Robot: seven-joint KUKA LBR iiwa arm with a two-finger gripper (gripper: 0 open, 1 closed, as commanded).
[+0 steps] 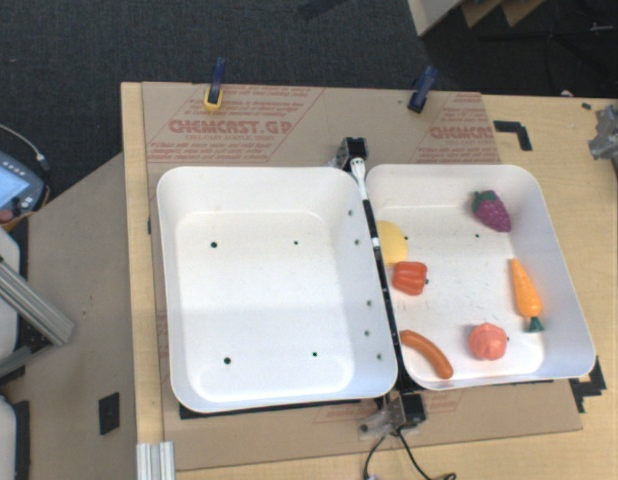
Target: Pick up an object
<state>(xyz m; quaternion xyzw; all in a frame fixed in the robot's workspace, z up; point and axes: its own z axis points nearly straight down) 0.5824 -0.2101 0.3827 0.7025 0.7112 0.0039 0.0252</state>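
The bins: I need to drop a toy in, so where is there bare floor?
The left bin has bare floor wall to wall. In the right bin, a free patch lies between grapes, pepper and carrot. It is crowded along the divider, with lemon, pepper, sausage.

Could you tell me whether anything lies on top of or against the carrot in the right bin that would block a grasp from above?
Nothing visible does. The carrot lies alone near the right wall of the right bin, apart from the pink round fruit below it and the purple grapes above it. Its upper side is uncovered.
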